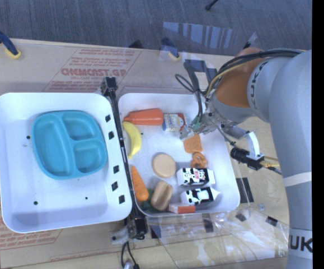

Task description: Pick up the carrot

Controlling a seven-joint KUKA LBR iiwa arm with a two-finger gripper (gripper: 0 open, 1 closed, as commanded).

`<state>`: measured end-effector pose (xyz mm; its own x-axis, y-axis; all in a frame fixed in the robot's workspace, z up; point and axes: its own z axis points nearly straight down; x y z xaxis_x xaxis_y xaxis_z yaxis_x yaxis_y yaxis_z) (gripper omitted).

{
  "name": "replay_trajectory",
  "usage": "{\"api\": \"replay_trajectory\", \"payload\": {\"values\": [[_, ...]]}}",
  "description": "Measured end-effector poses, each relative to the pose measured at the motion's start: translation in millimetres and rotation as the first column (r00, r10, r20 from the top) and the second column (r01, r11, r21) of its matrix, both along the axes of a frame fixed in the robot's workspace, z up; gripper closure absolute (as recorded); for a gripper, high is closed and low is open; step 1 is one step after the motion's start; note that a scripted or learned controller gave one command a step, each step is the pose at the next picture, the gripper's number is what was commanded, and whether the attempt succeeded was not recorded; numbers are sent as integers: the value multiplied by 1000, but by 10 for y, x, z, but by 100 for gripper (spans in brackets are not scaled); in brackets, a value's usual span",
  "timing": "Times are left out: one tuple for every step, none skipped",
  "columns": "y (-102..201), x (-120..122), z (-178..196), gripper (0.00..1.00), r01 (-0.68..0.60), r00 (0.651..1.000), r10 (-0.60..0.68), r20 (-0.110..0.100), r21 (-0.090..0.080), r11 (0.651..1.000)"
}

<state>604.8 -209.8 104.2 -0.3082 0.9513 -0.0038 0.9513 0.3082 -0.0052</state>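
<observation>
Arm over the right bin, carrot lying untouched by that bin's left wall.

Two white bins are seen side by side on the bench. The left bin (10, 167) holds a blue tray (69, 143) with three compartments. In the right bin (229, 175), the carrot (139, 185) is found along the left wall near the front, just below a banana (132, 139). A larger orange piece (144, 117) is laid at the back, beside a small carton (174, 121). A round tan disc (164, 165), a bread roll (162, 194) and two cow-print cartons (195, 176) are grouped toward the front. The gripper (198, 125) is positioned at the bin's back right, just above an orange chip-like piece (193, 144), well apart from the carrot. Whether it is released or clenched cannot be told.
</observation>
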Motion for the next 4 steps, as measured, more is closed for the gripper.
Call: {"api": "replay_trajectory", "payload": {"values": [[776, 94, 376, 100, 283, 959, -283, 1, 2, 959], [194, -127, 1691, 100, 437, 899, -437, 11, 4, 900], [113, -415, 2590, 100, 9, 1000, -9, 7, -2, 1000], [-1, -568, 1993, 100, 254, 967, -254, -4, 3, 967]]}}
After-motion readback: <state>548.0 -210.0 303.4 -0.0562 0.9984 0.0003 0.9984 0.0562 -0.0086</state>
